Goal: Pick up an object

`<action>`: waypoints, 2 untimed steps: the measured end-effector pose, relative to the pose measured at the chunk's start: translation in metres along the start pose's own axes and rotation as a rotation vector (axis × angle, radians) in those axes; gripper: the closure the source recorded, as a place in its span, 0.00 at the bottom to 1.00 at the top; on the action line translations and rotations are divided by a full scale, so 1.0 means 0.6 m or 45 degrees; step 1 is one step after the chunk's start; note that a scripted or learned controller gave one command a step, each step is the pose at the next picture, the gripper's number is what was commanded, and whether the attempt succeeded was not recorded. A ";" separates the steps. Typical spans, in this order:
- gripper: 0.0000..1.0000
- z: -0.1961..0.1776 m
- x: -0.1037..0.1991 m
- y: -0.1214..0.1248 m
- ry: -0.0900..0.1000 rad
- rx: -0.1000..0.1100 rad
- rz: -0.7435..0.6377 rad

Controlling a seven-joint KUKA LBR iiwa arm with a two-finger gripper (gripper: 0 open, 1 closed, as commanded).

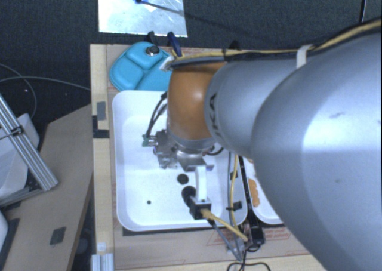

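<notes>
My arm [310, 144] is grey, with an orange band [188, 99]. The bin [128, 144] under it is white. A light blue thing [137, 67] sits at the far edge of the pale brown bench [101, 162]. An orange thing [253, 192] lies in the other bin [270, 216].

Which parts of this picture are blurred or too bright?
Camera view: the grey arm is near the lens and soft; the silver sheet at the top glares; the white bin beneath the arm is evenly lit.

An orange object [253, 192], partly hidden, lies in the right bin [270, 219].
</notes>
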State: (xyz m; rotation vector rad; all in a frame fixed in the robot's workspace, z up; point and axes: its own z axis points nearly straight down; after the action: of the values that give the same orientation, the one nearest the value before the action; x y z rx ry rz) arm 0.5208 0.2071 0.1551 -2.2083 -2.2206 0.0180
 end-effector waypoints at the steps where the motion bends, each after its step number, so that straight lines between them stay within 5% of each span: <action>1: 1.00 -0.005 0.047 0.109 0.004 -0.028 0.001; 2: 1.00 0.050 0.032 0.217 0.002 -0.024 0.005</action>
State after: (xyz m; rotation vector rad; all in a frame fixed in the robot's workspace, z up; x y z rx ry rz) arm 0.6504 0.2268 0.1229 -2.2214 -2.2251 -0.0043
